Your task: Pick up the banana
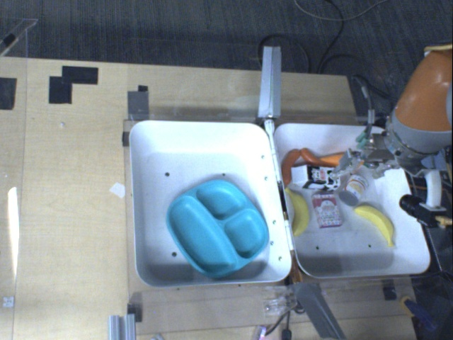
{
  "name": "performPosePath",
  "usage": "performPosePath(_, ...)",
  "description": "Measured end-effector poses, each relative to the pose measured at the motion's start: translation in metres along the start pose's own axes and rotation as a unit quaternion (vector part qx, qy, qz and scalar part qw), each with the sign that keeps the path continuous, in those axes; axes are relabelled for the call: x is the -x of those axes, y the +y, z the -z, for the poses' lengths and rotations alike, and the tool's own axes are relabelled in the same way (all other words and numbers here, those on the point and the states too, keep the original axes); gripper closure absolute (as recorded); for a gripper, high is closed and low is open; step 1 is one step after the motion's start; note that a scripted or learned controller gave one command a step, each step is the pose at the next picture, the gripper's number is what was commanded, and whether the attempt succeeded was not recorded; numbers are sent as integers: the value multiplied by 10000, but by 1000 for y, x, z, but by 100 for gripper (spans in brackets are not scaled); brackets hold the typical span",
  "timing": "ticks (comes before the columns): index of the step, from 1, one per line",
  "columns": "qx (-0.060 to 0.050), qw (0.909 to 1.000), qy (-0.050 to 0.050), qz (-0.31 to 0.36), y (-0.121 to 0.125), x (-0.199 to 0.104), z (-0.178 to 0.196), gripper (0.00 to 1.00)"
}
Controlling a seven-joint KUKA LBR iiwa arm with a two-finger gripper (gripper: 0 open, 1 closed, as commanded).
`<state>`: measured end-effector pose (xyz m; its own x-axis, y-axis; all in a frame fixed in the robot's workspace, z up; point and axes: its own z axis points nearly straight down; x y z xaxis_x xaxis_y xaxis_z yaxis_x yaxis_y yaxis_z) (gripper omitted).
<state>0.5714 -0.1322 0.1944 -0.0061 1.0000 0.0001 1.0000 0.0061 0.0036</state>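
Left bin [141,190] holds a blue divided tray [218,225]. Right bin [417,261] holds two bananas (the near-edge banana [376,222] and another [300,212]) and a red packet [328,210], print unreadable. Gripper [356,163] hovers above; finger state cannot be told.

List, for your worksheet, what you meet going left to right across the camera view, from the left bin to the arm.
Left bin → blue divided tray → yellow banana by the divider → red packet → second banana → arm's orange band.
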Motion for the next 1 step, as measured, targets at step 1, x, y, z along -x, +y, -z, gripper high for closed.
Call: performPosePath(1, 1, 9972, -7, -749, -84, 70, -29, 0)
